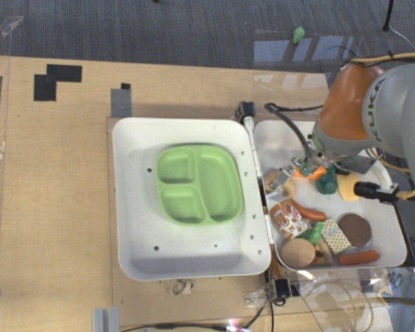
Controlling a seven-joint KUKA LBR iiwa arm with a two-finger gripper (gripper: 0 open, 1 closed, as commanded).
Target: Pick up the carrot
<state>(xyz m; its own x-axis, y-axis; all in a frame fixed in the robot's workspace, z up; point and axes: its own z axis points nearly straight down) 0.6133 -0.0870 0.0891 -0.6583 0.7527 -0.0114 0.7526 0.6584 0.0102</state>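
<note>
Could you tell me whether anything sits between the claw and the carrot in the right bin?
Nothing visible does. The claw is already down at the carrot, whose orange body pokes out from under the wrist with its green top beside it. The yellow piece and the sausage lie close by but not in between.

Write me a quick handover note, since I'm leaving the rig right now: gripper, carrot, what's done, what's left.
Gripper: low in the right bin, at the carrot; whether it is open or shut cannot be told.
Carrot: orange with a green top, lying in the right bin's upper part, beside a yellow piece, among other toy foods.
Left bin: holds a green divided plate.
Done: arm has reached the carrot.
Left: confirm a grasp, then lift the carrot out.
</note>
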